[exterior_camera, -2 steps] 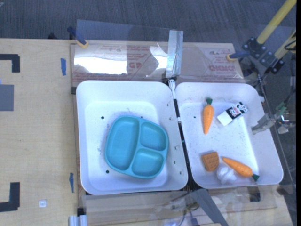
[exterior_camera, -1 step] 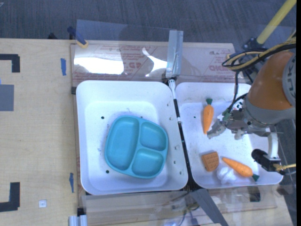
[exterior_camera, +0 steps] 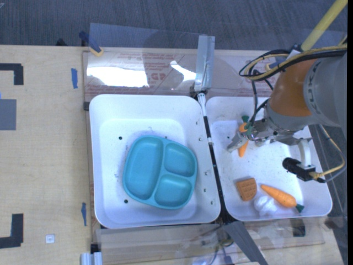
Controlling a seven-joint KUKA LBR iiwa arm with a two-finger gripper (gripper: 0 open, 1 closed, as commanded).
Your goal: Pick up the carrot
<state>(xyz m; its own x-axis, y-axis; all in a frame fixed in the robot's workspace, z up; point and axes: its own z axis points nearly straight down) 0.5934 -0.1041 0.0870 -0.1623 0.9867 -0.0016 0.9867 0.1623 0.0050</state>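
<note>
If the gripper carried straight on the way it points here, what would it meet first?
The gripper points down and left, so it would most likely meet the white floor of the right bin near the divider. The carrot lies off that line, toward the bin's near edge. Depth is uncertain.

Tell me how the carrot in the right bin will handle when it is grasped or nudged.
The carrot looks rigid and smooth, so it may slip. Its tapered, rounded body will likely roll or pivot if pushed. Lying against the bin wall, it may wedge there.

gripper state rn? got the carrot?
Gripper: fingers' state cannot be told; it sits low over the right bin. Carrot lies apart near the bin's front edge, not held.
</note>
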